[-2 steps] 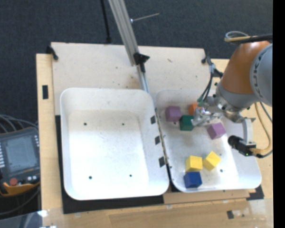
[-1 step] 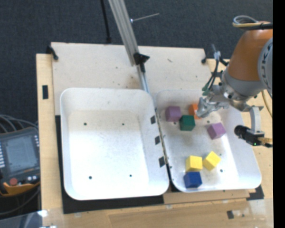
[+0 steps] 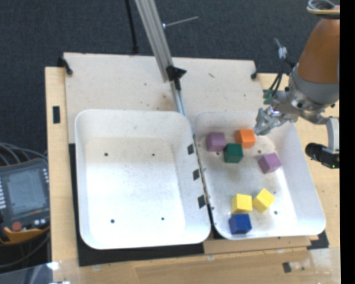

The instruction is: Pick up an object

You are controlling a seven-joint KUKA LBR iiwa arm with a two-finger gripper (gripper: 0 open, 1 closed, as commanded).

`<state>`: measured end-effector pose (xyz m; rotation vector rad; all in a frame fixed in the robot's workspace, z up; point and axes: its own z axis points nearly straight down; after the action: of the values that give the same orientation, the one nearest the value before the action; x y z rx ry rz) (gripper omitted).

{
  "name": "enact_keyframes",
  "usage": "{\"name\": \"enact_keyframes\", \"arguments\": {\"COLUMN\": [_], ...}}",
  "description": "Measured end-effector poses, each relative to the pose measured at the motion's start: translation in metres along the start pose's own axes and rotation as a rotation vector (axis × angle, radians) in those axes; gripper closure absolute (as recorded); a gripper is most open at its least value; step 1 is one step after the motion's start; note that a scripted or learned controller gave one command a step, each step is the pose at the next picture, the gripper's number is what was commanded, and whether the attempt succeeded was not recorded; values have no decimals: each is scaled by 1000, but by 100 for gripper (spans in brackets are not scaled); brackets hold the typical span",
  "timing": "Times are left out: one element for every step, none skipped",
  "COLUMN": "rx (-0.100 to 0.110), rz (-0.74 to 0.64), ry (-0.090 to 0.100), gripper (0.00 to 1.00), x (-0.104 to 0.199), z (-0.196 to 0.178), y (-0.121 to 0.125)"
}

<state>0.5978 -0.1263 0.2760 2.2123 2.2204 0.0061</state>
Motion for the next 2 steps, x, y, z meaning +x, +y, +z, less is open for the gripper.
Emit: {"name": "enact_keyframes", "arguments": {"rx": [8,8], "rz": [-3,-2], "ry": [3,3], "gripper": [100,100], "x": [53,95], "z": [10,20], "y": [-13,-15]}}
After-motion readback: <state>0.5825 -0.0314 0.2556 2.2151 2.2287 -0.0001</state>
